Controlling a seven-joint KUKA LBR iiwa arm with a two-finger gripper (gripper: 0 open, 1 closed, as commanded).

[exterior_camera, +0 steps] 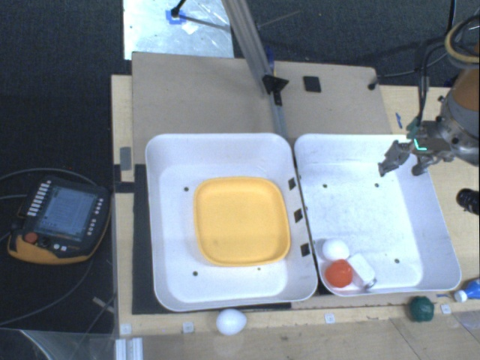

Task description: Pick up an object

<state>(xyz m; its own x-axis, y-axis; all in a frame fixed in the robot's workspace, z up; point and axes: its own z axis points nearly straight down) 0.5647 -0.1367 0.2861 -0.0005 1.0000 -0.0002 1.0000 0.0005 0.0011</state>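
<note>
My gripper [405, 163] hangs over the upper right part of the right bin [375, 216], with its two dark fingers spread apart and nothing between them. In the near left corner of that bin lie a white egg-shaped ball [334, 249], a red-orange ball [340, 274] and a small white block [361, 268], all close together and well below-left of the gripper. The left bin [169, 201] holds a square yellow plate [242, 220].
On the bench in front of the bins lie a white egg [231, 321], a dark green ball [421, 308] and a blue-tipped item [466, 293] at the right edge. A slanted metal pole [251, 32] rises behind the bins. A teach pendant [58, 217] sits on the floor at left.
</note>
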